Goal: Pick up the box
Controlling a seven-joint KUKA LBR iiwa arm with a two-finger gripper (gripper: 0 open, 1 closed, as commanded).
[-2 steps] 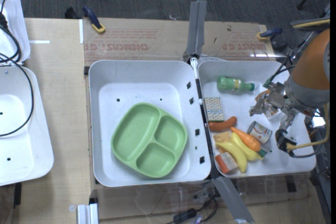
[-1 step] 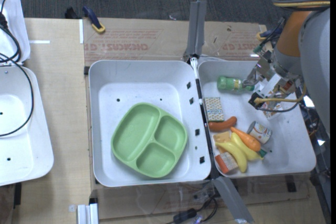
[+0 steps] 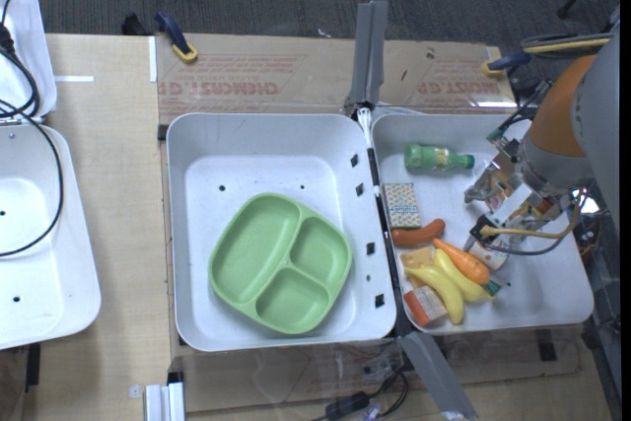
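Two white bins sat side by side on the bench (image 3: pixel 99 84). The left bin (image 3: pixel 202 148) held one green plate (image 3: pixel 281 263) with three compartments, lying flat toward the near side.

The right bin (image 3: pixel 552 296) held the rest. One box (image 3: pixel 400 204), small and patterned, lay flat close to that bin's left wall. One green bottle (image 3: pixel 437 157) lay on its side toward the far wall, beyond the box and apart from it. One reddish sausage (image 3: pixel 419 234) lay just on the near side of the box, close enough that they may have touched. Beside the sausage were one orange carrot (image 3: pixel 462 262) and what looked like two yellow bananas (image 3: pixel 446 289), pressed together in a heap, with one red-orange piece (image 3: pixel 424 309) at the near edge of the heap.

The single gripper (image 3: pixel 496 184) hung over the right half of the right bin, to the right of the box and well apart from it, with nothing visibly in its grasp. Whether it was open or closed could not be told from this angle.
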